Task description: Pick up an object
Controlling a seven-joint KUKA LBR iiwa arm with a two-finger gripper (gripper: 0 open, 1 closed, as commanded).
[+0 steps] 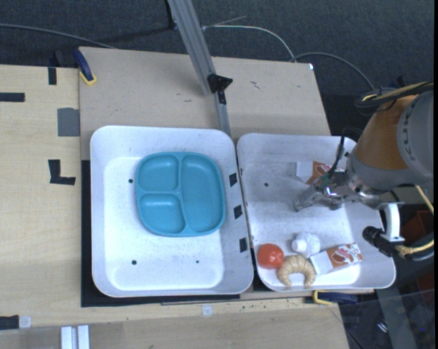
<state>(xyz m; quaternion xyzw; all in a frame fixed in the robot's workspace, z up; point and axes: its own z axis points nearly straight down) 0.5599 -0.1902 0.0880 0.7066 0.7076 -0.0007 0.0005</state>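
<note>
While its metal hand [300,203] seems pressed together, a curved croissant [297,269] lies near.

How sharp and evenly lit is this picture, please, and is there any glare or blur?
Camera view: soft, even light, faint shadows under the plate and gripper; the white bins look bright but not blown out; overall slightly soft and grainy, so the packets can't be read.
</note>
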